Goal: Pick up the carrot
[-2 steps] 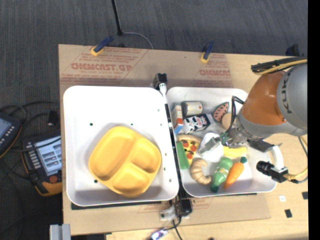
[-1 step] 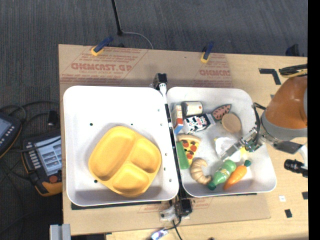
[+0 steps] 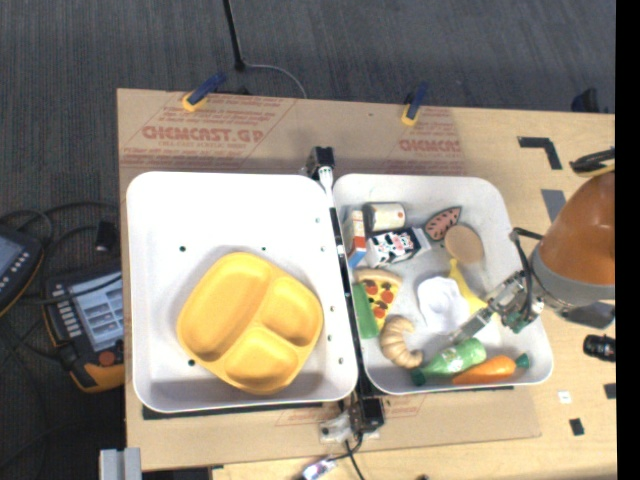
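A slanted overhead view of a table (image 3: 200, 118) carrying two shallow white bins side by side. The left bin (image 3: 160, 208) holds one yellow tray (image 3: 250, 320) with three hollows, well apart from the task.

The right bin (image 3: 480, 193) is crowded with toy food. Along its left wall lie a pizza slice (image 3: 378, 290) and a green strip just below it. Above them stand a small can (image 3: 385, 216) and a milk carton (image 3: 393, 245), with a watermelon slice (image 3: 443, 223) further right. A croissant (image 3: 398, 340) sits low in the bin, a white cup (image 3: 438, 300) beside it, and a wooden spoon (image 3: 465, 243) and a banana (image 3: 462, 280) above the cup.

The carrot (image 3: 488, 369) lies flat along the bin's front wall, at the lower right, touching a green item (image 3: 450, 358) just to its left.

The jaws (image 3: 497, 306) hang just above and right of the carrot, over the bin's right side, not on it. Whether they are apart or together cannot be told at this size. Nothing is seen between them.

The step in hand looks like the approach, with no grasp made. The next move likely calls for dropping toward the front wall and straddling the carrot's orange body. The green item and the wall crowd both sides and could block a finger.
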You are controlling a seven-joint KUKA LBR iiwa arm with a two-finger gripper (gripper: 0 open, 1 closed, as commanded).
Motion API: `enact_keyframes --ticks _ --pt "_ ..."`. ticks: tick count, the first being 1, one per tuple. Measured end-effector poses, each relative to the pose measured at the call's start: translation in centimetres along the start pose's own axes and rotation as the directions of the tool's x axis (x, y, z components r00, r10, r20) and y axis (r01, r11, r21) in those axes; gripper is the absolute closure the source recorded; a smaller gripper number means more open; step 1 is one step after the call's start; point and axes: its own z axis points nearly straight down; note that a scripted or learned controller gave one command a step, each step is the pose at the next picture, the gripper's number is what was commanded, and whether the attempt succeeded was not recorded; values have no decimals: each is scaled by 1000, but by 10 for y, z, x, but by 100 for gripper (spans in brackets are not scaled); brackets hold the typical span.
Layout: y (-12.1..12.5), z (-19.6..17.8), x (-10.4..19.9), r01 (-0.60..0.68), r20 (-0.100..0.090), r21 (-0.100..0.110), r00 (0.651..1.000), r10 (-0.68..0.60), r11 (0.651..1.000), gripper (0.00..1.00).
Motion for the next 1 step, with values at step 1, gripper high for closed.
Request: enact_keyframes --ticks 1 --pt "68 2 27 -220 -5 9 975 220 975 0"
